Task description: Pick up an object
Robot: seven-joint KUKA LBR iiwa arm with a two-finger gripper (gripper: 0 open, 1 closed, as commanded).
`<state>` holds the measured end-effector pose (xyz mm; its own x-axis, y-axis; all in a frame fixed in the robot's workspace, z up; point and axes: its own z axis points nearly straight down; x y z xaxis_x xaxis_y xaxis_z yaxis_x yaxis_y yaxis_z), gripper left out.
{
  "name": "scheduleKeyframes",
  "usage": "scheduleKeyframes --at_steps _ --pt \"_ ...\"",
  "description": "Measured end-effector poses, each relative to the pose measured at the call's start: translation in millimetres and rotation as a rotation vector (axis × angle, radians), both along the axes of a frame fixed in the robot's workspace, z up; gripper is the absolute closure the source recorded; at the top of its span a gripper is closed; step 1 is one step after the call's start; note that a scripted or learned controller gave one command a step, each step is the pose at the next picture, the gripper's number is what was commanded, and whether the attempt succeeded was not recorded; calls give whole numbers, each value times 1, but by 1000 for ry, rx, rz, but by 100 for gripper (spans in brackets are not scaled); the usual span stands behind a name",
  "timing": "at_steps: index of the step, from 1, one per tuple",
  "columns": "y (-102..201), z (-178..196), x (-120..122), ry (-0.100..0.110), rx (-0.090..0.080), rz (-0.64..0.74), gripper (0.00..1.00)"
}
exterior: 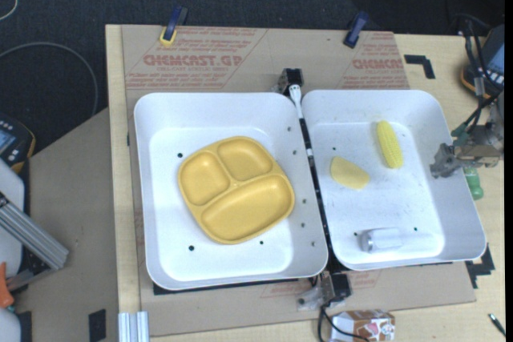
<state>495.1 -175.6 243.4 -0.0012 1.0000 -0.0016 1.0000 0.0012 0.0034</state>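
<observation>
**Approach stage: claw at the right bin's rim, nothing grasped**

We take the right bin (417,104) as landmark. The gripper (453,158) sits at its right rim, over the wall; we cannot tell whether the claw is spread or pressed together. Candidates inside the bin: corn cob (389,143) toward the far right, yellow wedge (349,173) near the centre-left, a clear bottle (378,239) by the near wall. We judge the cob nearest; align the claw across its narrow width, descend centred, avoiding the wall.
</observation>
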Motion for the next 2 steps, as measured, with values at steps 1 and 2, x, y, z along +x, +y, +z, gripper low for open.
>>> scheduleKeyframes --at_steps 1,2 --pt "111 -62 7 11 7 9 100" --pt "186 -26 -16 2 5 8 100"
